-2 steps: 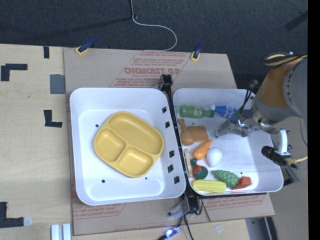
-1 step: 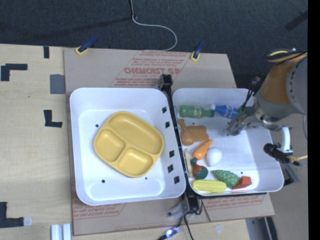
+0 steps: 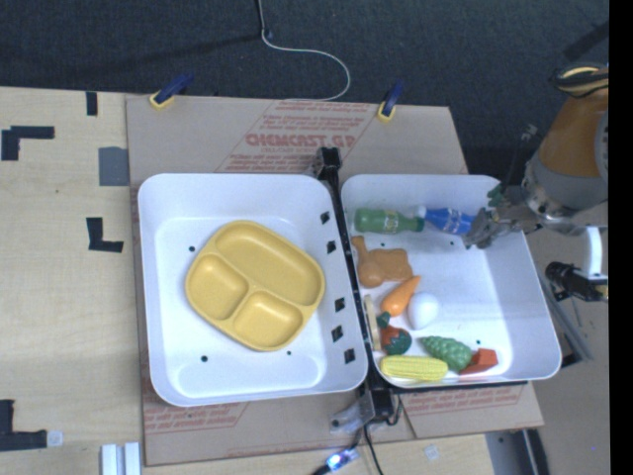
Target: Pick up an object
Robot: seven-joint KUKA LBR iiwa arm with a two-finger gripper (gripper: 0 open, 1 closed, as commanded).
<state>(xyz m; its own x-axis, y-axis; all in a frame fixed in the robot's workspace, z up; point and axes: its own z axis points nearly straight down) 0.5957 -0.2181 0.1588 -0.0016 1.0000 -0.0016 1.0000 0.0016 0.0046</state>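
Bottles x2, plate x1

blue bottle, flat, right bin's far edge

Upside-down red print, illegible, on the cardboard sheet.

yellow divided plate in the left bin — cardboard sheet beneath.
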